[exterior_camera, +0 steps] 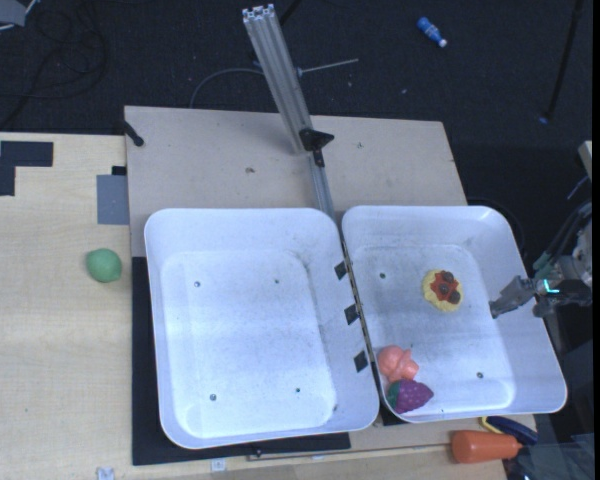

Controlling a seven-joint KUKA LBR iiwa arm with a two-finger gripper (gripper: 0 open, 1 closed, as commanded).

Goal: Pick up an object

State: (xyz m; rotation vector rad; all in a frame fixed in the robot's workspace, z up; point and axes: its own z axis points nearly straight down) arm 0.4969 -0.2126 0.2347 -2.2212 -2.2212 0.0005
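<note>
The right bin (480, 230) holds three small toys. A yellow round piece with a dark red centre (443, 289) lies right of the bin's middle. An orange-pink toy (397, 362) and a purple grape-like bunch (411, 395) lie together at the bin's near left corner. My gripper (510, 299) reaches in over the bin's right rim, about a hand's width right of the yellow piece and above the bin floor. I see nothing between its fingers.
The left bin (242, 323) sits beside the right one, with black clips along the shared rim. A green ball (104, 265) rests on the wooden bench to the left. An orange toy (485, 445) lies in front of the right bin. A metal rail (285, 78) slants up behind the bins.
</note>
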